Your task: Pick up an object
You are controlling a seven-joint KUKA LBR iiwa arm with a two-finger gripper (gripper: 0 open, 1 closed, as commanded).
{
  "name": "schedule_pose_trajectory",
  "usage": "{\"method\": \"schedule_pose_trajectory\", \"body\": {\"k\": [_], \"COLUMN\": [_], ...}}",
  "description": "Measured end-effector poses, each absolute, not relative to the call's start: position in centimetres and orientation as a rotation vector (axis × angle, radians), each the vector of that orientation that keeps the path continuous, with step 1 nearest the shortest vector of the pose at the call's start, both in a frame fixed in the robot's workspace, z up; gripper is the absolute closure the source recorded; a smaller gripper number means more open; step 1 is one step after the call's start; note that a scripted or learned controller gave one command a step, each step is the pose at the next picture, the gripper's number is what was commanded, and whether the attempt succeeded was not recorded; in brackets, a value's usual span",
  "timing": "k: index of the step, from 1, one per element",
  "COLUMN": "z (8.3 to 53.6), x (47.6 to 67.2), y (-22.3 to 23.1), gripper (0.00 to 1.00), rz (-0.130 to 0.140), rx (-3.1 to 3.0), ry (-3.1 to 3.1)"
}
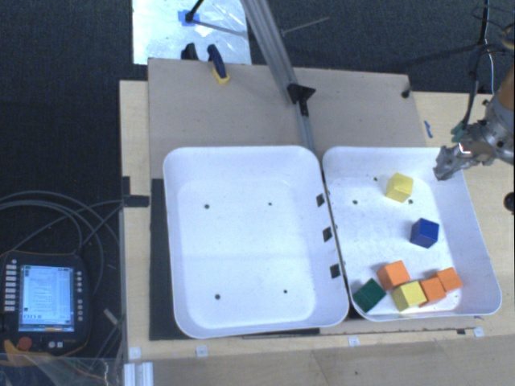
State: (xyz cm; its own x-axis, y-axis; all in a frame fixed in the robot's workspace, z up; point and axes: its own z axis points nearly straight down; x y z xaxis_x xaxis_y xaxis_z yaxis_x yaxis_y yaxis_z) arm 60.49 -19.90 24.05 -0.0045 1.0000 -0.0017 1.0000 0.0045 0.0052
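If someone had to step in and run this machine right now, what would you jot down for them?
Gripper: at the upper right rim of the right bin, nothing seen between its fingers; whether it is open or shut cannot be told.
Things: all the blocks lie in the right bin. A yellow block sits alone near the top, closest to the gripper; a blue block is in the middle; a green block, three orange blocks and a second yellow one are clustered at the bottom edge.
Done: nothing picked up yet.
Left: lower onto one block, likely the lone yellow, grip it and lift.
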Motion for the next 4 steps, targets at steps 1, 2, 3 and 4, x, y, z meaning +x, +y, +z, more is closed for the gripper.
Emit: {"method": "schedule_pose_trajectory", "body": {"k": [1,2,3,4], "z": [25.1,24.1,24.9,24.6], "x": [60.4,60.7,60.0,61.1], "y": [-14.1,-8.5,-3.1,1.7], "gripper": [1.0,1.0,1.0,1.0], "rz": [0.005,0.003,0.004,0.005], "rx": [2.208,2.21,2.209,2.209], "ry": [2.232,2.233,2.234,2.233]}}
